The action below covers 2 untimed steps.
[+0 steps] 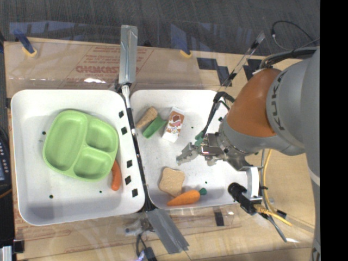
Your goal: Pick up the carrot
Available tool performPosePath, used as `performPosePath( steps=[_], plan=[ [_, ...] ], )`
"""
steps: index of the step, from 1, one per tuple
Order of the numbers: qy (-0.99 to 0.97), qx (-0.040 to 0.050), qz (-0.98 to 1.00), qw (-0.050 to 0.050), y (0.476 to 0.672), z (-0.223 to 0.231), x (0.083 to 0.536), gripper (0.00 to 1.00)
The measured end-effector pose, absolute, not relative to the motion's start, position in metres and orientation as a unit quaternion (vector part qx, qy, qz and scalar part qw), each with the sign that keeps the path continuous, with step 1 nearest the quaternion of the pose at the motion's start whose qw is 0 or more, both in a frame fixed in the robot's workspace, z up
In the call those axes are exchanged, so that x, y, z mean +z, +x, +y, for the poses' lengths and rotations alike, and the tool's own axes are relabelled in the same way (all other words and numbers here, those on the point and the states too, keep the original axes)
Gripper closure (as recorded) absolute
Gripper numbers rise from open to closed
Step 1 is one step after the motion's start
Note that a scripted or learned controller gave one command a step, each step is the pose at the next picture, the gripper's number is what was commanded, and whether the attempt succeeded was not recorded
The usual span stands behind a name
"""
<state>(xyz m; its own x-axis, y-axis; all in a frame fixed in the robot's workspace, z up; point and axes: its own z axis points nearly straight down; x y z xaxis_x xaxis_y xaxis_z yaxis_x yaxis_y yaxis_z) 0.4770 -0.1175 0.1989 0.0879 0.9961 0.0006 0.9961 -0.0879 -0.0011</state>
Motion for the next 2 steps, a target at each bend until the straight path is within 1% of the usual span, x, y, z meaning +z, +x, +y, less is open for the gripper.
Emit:
performPosePath(
  steps=[1, 2],
  plan=[
    [-0.741, 0.0023, -0.671, 0.003, 0.4750, -0.1408, 0.1457, 0.00],
    [-0.741, 0.0019, -0.672, 0.003, 0.4752, -0.1407, 0.1462, 0.00]
  ],
)
